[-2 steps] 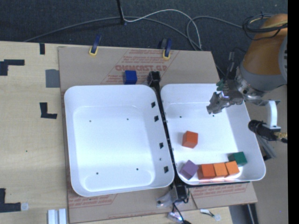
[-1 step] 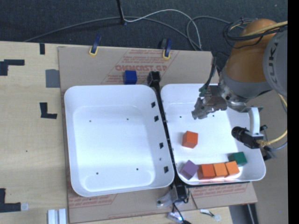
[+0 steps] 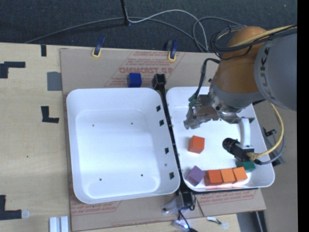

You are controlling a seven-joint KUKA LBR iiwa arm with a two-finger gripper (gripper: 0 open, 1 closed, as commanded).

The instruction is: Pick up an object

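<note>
- Arm (image 3: 241, 71), grey with orange band, reaches in over right bin (image 3: 183, 93); left bin (image 3: 77, 100) beside it on tabletop.
- Claw (image 3: 193, 121) hangs over rear of right bin; cannot tell its grip state, nothing seen held.
- Orange cube (image 3: 196, 144) lies just in front of claw, apart from others: likeliest target. Centre above it, descend straight.
- Purple block (image 3: 195, 175) and 3 orange blocks (image 3: 226, 176) crowd front wall; avoid.

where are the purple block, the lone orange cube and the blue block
purple block (image 3: 195, 175), camera view, its top face
lone orange cube (image 3: 196, 144), camera view, its top face
blue block (image 3: 134, 79), camera view, centre, outside the bins
</note>
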